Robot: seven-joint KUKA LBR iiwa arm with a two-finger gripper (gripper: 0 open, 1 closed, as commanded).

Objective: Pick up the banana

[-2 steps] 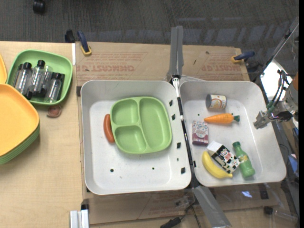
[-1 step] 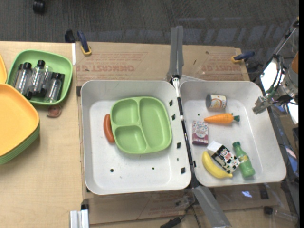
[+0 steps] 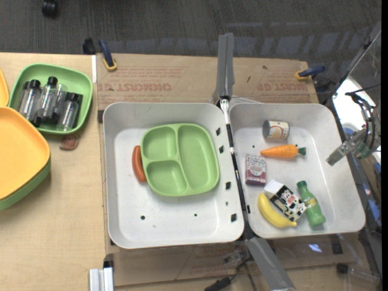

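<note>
The yellow banana [image 3: 273, 211] lies in the right bin [image 3: 339, 220] near its front edge. It touches a black-and-white patterned carton [image 3: 285, 200] on its right side. My gripper [image 3: 344, 151] hangs over the right rim of that bin, well behind and to the right of the banana. It is small and partly cut off at the view's edge, and nothing shows in it.
A green bottle [image 3: 311, 205], a carrot [image 3: 282, 152], a small can [image 3: 276, 130] and a dark pink box [image 3: 256, 169] share the right bin. The left bin [image 3: 121, 217] holds a green divided plate [image 3: 180, 159] and a red sausage [image 3: 139, 163].
</note>
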